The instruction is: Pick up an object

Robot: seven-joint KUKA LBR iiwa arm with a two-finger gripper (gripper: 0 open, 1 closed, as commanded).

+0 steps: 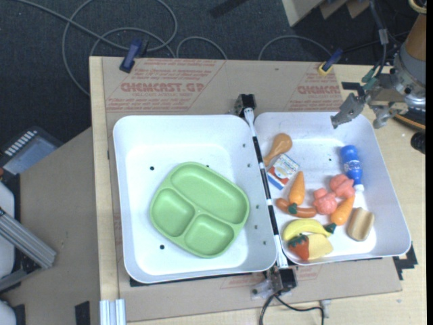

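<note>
The right bin (318, 131) holds several toy foods: a tan drumstick (279, 145), a small printed packet (283, 170), an orange carrot (296, 188), a blue bottle (351, 163), pink pieces (327, 200), a banana (306, 229), a red fruit (299, 248) and a brown bread roll (360, 223). My gripper (362, 114) hangs over the far right corner of this bin, above and behind the blue bottle. It is open, with its fingers spread and nothing between them.
A green divided plate (199, 208) lies in the left bin (135, 141). A black-and-white divider (260, 161) runs between the bins. Blue clamps (130, 56) and cables sit at the board's far edge.
</note>
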